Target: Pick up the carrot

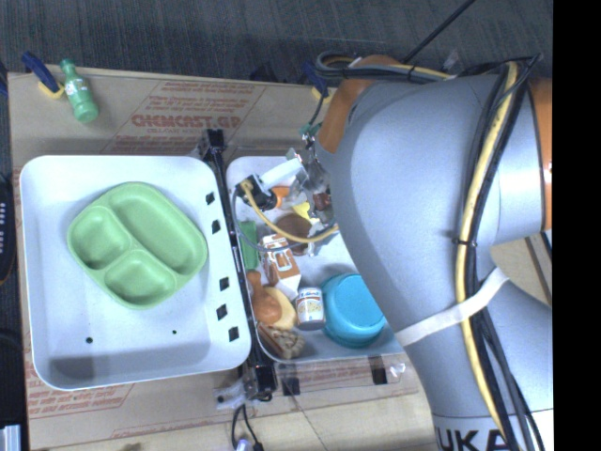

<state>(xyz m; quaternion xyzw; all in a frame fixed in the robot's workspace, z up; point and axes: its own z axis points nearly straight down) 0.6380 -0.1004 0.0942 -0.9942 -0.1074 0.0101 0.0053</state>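
The gripper [305, 188] sits low in the right bin [246, 172] among the clutter (its grip impossible to tell); no carrot visibly lifted yet.

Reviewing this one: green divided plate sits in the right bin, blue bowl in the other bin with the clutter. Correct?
Not quite. The camera view shows the green divided plate in the left bin, not the right. The blue bowl does sit in the other bin with the clutter.

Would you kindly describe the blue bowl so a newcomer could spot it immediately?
Start at the right white bin, the one the grey arm covers. Near its front edge sits the blue bowl, beside a small can. It is the bin's one round, solid blue item.
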